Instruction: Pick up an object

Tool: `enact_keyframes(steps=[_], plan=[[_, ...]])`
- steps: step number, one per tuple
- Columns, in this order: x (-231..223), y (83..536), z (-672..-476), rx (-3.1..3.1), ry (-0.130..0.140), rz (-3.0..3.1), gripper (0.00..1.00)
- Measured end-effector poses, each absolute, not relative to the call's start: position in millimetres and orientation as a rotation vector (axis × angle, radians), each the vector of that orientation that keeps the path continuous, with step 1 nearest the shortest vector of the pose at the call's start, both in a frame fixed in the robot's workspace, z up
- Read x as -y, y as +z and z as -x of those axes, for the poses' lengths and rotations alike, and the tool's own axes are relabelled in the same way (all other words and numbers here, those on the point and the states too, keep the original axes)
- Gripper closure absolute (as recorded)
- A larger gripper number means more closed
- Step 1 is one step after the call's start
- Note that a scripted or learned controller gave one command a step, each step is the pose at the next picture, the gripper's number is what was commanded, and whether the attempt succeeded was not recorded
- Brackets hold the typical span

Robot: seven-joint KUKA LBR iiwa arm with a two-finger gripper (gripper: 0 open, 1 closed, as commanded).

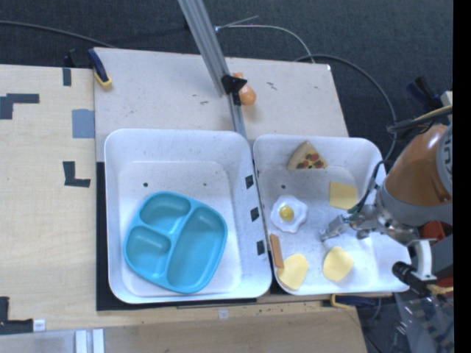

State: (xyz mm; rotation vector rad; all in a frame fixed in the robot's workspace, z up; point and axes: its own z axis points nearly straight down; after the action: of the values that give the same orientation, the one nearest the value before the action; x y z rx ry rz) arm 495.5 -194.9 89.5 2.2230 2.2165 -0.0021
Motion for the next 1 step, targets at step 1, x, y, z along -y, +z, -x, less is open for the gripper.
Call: enact_keyframes(steps=[1], plan=[[192.4,89.5,-496.3,-2.220,0.000,-2.220,0.00]])
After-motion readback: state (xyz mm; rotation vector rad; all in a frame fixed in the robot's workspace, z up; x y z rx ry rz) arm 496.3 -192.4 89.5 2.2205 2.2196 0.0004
